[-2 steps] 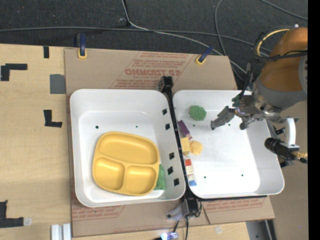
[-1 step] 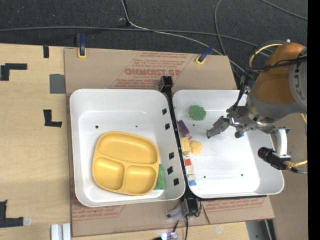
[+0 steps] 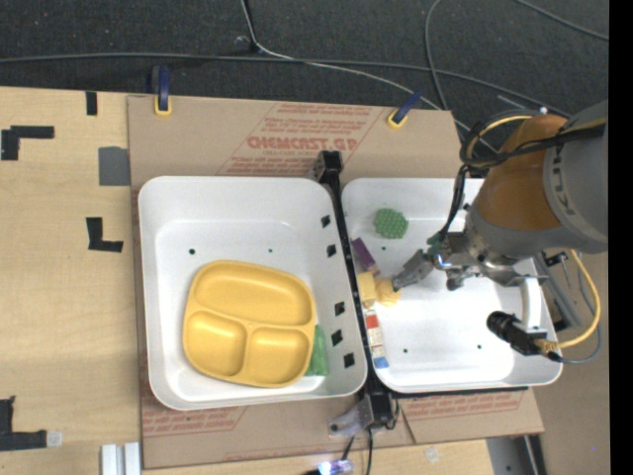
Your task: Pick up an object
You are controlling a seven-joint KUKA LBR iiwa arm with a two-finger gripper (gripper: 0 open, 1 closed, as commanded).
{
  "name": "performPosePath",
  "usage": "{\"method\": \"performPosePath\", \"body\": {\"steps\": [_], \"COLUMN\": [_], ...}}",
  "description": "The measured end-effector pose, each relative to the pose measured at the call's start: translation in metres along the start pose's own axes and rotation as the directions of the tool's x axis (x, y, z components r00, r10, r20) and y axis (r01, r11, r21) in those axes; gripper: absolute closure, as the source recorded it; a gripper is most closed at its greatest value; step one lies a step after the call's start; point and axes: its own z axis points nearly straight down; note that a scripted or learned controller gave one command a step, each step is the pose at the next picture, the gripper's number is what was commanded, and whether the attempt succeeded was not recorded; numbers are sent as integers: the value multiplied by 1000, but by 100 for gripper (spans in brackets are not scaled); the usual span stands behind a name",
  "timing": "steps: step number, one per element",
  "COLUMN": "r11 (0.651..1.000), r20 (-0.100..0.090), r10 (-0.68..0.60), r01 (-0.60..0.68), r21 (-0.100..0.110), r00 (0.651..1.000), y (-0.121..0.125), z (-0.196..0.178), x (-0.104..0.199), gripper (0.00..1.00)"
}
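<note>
My gripper (image 3: 407, 274) hangs low in the right bin (image 3: 445, 364), left of the grey arm with its orange band (image 3: 514, 191). Its tip points left at a small yellow block (image 3: 371, 290) by the bin's left wall and sits just right of that block. I cannot tell whether it touches the block. A purple piece (image 3: 362, 253) lies just above the block. Farther back in the same bin rests a green round knobbly object (image 3: 393, 224). A slim red, white and blue item (image 3: 374, 339) lies along the left wall near the front.
The left bin (image 3: 168, 216) holds a yellow divided plate (image 3: 249, 323) with a green piece (image 3: 318, 352) tucked at its right edge. A black divider (image 3: 341, 236) runs between the bins. Cables loop around the arm on the right, with a black fitting (image 3: 512, 332) below it.
</note>
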Motion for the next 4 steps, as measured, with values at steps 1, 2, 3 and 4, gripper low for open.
{"method": "performPosePath", "body": {"steps": [1,2,3,4], "r11": [1000,1000,1000,1000], "r20": [1,3,1,2], "r10": [0,0,-1,-1], "r01": [0,0,1,1], "r21": [-5,-9,-8,-10], "r00": [1000,1000,1000,1000], "y": [0,1,2,9], "z": [52,39,-4,-49], "x": [1,0,6,6], "gripper": [0,100,100,100]}}
